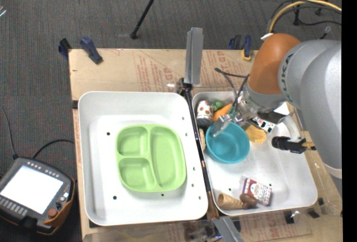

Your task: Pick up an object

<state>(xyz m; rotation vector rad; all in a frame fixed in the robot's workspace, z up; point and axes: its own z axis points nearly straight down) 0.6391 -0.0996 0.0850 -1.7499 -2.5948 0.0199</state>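
While the end effector hangs low at the blue bowl rim, nothing looks lifted; whether it is open or closed I cannot tell, so the pick remains.

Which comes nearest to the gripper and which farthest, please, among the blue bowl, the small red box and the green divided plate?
From the gripper:
1. Blue bowl, right bin, just below it.
2. Small red box, right bin's near end.
3. Green divided plate, left bin.

One fixed camera looks down at a slant on the table, both bins in frame, arm entering at 3 o'clock.
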